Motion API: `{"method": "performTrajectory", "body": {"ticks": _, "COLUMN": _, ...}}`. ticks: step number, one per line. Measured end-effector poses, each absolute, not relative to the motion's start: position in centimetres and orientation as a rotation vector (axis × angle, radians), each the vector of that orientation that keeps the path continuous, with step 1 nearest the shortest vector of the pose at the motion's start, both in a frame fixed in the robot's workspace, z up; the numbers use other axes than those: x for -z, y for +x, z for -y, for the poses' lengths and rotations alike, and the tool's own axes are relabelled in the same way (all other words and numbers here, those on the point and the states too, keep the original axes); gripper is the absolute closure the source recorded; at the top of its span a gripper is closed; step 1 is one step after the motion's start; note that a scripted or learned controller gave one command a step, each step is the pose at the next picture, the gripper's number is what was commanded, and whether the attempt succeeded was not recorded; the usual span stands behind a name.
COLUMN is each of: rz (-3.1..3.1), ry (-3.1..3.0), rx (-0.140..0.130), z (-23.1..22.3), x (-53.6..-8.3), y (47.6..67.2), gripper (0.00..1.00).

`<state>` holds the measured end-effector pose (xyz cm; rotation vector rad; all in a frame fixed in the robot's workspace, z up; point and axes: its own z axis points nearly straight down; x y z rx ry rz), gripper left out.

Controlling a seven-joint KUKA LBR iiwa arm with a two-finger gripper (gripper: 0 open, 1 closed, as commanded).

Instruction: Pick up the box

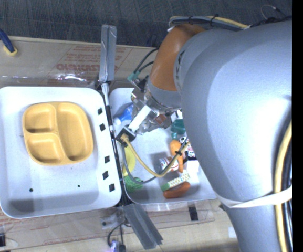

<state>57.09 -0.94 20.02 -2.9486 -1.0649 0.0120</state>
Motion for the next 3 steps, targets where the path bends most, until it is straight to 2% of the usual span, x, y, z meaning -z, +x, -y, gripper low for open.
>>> {"method": "performTrajectory", "body": {"ticks": 1, "rz": 0.328, "ry": -3.122, "rx": -0.008, "z": -1.4, "x": -23.1, "y": 51.8, "gripper": 1.0}}
{"method": "performTrajectory", "body": {"ticks": 2, "rz": 0.703, "ry": -3.058, "rx": -0.009, "z": 3.8, "x": -19.2, "y": 47.8, "gripper": 1.0}}
{"method": "performTrajectory", "body": {"ticks": 3, "rz": 0.788, "ry": -3.038, "rx": -0.005, "z": 10.5, "x": -22.1, "y": 51.7, "gripper": 1.0}}
